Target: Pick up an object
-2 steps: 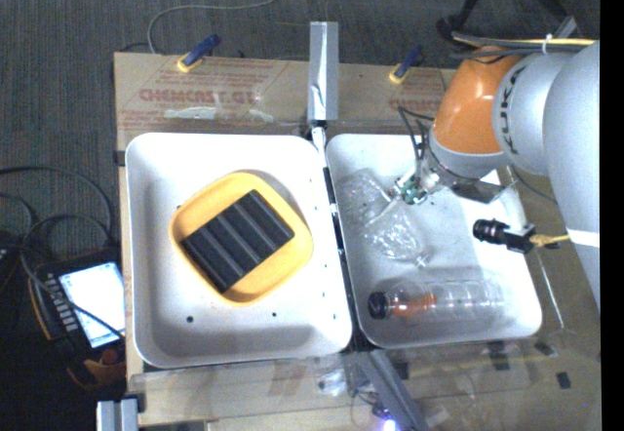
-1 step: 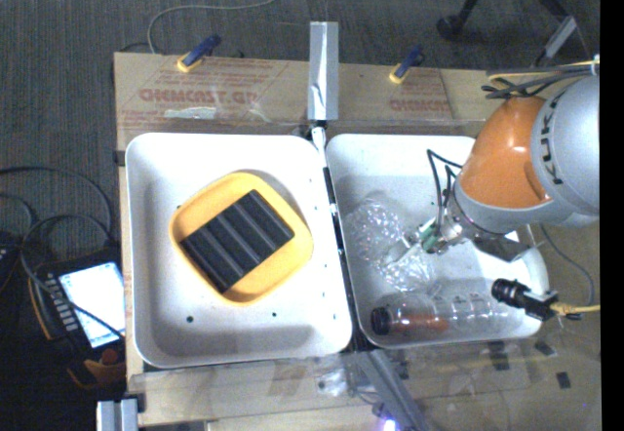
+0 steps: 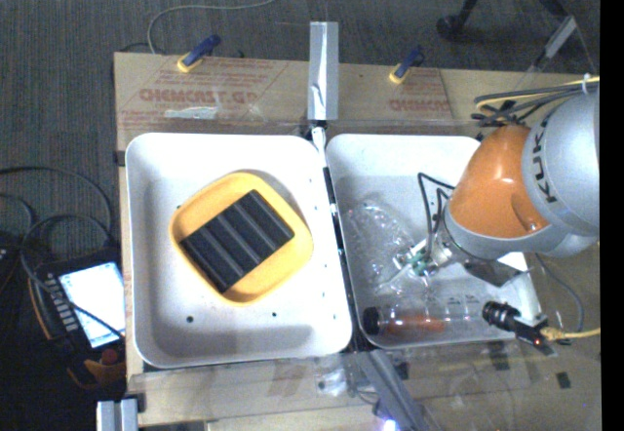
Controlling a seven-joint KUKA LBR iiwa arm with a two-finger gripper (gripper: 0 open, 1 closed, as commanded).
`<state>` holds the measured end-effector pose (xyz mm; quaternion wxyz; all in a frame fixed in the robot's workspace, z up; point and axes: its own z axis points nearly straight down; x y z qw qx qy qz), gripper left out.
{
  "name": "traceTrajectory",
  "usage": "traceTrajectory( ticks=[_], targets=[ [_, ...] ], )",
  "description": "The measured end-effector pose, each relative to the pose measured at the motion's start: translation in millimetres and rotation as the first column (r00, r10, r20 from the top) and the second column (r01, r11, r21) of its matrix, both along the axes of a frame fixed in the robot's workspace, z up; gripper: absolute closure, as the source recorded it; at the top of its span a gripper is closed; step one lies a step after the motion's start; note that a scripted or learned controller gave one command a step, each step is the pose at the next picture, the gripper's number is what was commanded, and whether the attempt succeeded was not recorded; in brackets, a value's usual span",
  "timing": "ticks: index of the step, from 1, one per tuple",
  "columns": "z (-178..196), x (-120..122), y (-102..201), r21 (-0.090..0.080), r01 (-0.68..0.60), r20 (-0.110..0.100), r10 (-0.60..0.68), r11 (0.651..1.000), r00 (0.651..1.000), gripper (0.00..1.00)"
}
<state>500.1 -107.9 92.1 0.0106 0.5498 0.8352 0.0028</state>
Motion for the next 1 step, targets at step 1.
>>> traceTrajectory(
  ticks=[1],
  targets=[
    [-1.9, 104.4, -38.0, 0.005, 0.266, -0.020, -0.265, 0.964, 0.964, 0.00]
  ],
)
